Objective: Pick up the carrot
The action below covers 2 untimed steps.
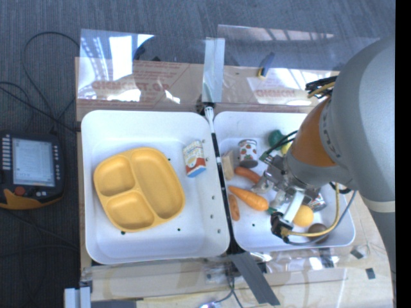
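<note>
Nearest the lens, filling the right side: grey arm [366, 108] with orange band, reaching down into the right bin [343, 236]. Gripper [282, 194] low over that bin's middle, amid cables; finger state impossible to tell, hidden by the wrist. Just left of the gripper: carrot [249, 199], lying on the bin floor at a slant, apparently free of the fingers. Beside it, a smaller orange piece [234, 208] by the left wall and another orange piece [247, 174] above. Also in the right bin: small can [248, 151], green item [276, 136], yellow round thing [303, 217] (partly under the gripper). In the left bin [115, 124]: yellow divided plate [138, 188] and small carton [194, 158]. Far left, off the bench: handheld pendant [29, 169].
</note>
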Each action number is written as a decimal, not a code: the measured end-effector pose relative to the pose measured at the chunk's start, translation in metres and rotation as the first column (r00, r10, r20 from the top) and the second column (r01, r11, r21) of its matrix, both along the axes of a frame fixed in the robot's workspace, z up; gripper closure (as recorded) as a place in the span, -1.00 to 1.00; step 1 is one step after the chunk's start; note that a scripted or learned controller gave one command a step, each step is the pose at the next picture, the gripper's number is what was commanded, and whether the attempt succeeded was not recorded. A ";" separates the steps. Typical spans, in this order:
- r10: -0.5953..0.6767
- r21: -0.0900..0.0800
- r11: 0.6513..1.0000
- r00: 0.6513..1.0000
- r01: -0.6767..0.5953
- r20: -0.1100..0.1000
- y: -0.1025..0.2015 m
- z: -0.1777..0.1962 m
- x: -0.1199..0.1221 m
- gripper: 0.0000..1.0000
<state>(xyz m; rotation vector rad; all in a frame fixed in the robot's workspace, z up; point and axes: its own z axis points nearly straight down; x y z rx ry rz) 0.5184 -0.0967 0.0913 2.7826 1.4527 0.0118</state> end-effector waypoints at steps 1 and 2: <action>0.002 -0.004 1.000 1.000 -0.002 0.002 0.000 -0.002 0.001 -1.00; -0.218 -0.003 0.976 0.976 0.218 0.006 0.000 -0.002 -0.019 -1.00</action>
